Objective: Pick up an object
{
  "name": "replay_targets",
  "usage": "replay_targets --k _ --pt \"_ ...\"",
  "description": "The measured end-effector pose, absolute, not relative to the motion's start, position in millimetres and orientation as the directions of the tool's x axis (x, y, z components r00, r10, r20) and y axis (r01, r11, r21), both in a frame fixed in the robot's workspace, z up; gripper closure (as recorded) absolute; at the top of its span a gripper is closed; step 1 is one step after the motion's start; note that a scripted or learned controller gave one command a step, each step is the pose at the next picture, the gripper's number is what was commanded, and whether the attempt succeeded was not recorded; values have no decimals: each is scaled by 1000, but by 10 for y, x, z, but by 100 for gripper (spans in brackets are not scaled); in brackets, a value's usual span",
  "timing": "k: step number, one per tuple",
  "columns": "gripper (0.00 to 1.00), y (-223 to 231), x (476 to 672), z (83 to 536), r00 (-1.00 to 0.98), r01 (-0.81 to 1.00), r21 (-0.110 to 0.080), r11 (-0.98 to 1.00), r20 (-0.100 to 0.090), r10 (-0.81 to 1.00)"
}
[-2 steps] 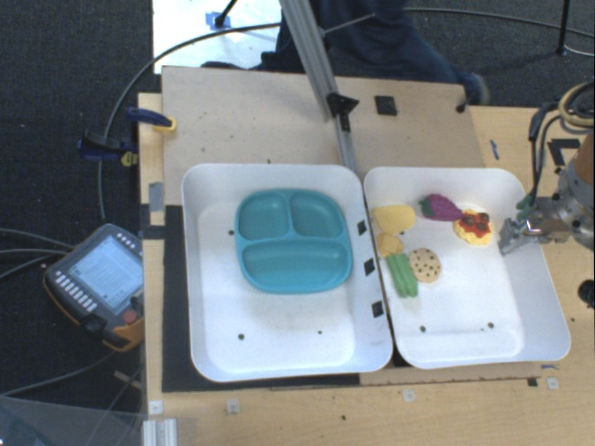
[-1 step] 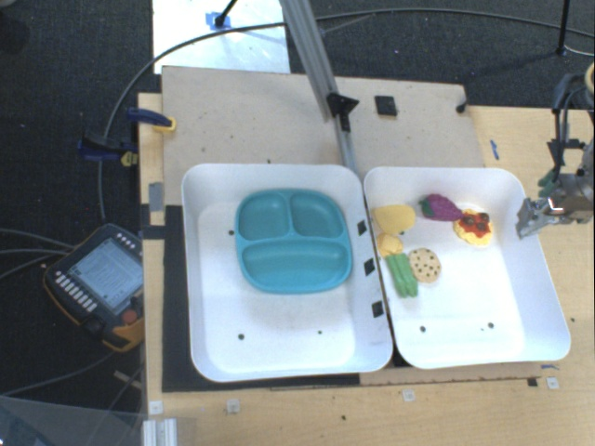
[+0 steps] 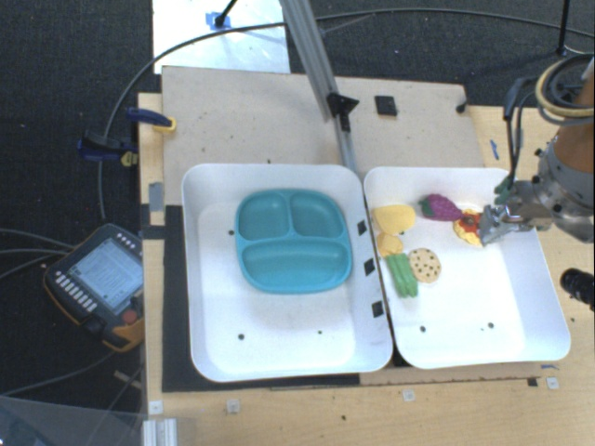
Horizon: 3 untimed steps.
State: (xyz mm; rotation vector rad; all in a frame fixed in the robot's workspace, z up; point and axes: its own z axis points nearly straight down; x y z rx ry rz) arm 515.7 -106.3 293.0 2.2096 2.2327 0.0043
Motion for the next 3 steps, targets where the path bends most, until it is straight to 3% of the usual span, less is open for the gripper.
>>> replay_targets --k 2,3 --pt "100 -83 5057 2805 -10 1000 1 10 2 1000" --pt "100 449 5182 2671 -11 1000 1 11 2 1000"
